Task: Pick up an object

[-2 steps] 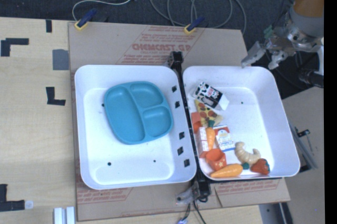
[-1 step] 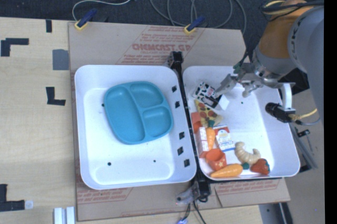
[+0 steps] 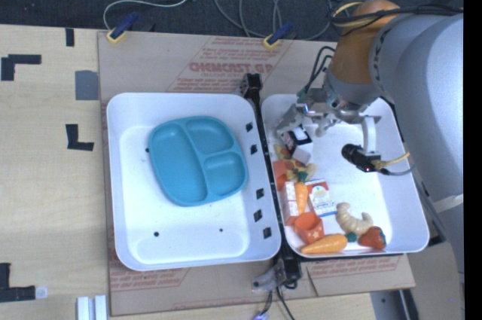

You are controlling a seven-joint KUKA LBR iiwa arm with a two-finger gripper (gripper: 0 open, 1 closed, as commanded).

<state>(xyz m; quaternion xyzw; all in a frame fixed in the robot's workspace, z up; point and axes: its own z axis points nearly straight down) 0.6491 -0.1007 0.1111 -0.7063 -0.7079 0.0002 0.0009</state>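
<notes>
I see the arm (image 3: 407, 55) reaching in over the right bin (image 3: 403, 190), gripper (image 3: 295, 129) low at its upper left corner beside the divider. Toy food lies along that bin's left and lower edge: an orange carrot (image 3: 325, 243), a strawberry (image 3: 373, 237). The left bin (image 3: 132, 228) holds a blue divided plate (image 3: 197, 159).

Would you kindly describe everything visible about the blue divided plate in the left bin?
The blue divided plastic plate is a rounded rectangle with three recessed compartments: a large one on its left and two smaller ones on its right. Its matte surface looks smooth and holds nothing. It lies flat, right way up, turned slightly askew, on the floor of the shallow white left bin, towards the far side. Nothing else touches it.
</notes>
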